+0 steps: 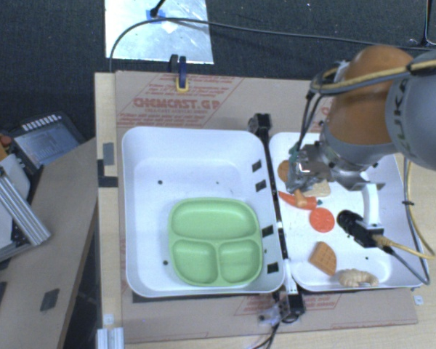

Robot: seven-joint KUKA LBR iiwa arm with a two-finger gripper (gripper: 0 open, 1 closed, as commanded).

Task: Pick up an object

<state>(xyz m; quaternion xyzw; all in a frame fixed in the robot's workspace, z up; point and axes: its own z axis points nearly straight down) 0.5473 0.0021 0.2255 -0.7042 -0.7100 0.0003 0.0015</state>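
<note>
Two shallow white bins side by side: left bin (196, 158), right bin (299, 242). Both sit on one brown cardboard sheet with red print (178, 102).

Left bin: one light green plastic plate with three compartments (203, 227), in the near half, nothing on it.

Right bin: six small food-like pieces, one of each:
- one orange-brown round piece (283, 170)
- one pale tan flat piece (322, 190)
- one red-orange thin strip (296, 199)
- one red round disc (321, 220)
- one tan wedge-shaped piece (323, 257)
- one beige curled lumpy piece (354, 277)

One gripper (303, 174), low over the far-left part of the right bin. Can't tell whether it is open or closed, and nothing is seen held.

Pieces relative to the gripper:
- The orange-brown round piece is just left of it, partly hidden by it.
- The pale tan flat piece is just at its near-right side, partly under it; can't tell if they touch.
- The red-orange strip lies just on the near side of the gripper. Its long axis runs roughly left to right, with the right end slanting slightly nearer.
- The red disc is near, on the near-right.
- The wedge and the curled piece are well apart from it, by the near wall. The curled piece's long axis runs left to right.
</note>
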